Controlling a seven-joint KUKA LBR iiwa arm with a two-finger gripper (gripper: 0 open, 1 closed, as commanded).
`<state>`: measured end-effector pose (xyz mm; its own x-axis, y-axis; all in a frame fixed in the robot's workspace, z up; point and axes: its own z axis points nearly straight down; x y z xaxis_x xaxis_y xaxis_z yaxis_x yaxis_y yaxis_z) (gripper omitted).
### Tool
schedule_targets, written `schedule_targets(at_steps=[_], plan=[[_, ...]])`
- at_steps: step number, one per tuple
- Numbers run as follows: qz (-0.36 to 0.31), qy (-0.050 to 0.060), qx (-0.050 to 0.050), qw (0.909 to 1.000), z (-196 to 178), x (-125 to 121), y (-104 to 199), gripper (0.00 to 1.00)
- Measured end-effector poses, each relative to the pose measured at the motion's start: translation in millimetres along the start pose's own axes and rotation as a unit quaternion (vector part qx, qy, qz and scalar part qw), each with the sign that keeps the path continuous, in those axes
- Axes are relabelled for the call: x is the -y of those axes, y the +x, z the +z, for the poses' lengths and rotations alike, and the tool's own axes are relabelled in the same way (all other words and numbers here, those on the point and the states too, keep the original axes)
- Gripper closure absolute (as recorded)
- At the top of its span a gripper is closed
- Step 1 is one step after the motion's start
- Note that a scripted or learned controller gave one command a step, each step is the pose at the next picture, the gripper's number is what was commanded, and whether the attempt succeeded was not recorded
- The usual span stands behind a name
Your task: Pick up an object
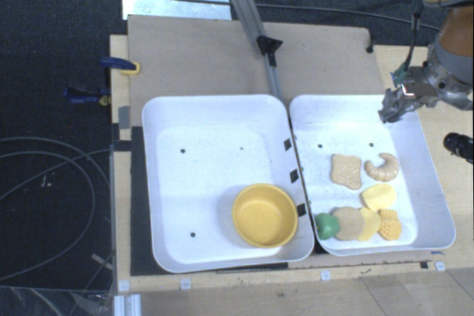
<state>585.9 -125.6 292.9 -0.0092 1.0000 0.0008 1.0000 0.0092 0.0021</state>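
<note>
**Choosing what to lift**

We see the gripper [390, 113] above the right bin [429, 181]; its grip state we cannot tell. The croissant [383, 167], mid-bin, looks light, stiff, probably slick plastic; we judge its thick middle the best hold

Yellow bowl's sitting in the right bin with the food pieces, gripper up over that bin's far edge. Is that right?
Not quite. The camera view shows the yellow bowl in the left bin, alone at its near right corner. The food pieces lie in the right bin, and the gripper is over that bin's far right edge, as you said.
</note>
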Motion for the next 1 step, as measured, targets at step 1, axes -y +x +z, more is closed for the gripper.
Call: schedule_targets(at_steps=[1], plan=[[0.000,0.001,-0.001,1.0000,2.4,20.2,54.2,1.00]])
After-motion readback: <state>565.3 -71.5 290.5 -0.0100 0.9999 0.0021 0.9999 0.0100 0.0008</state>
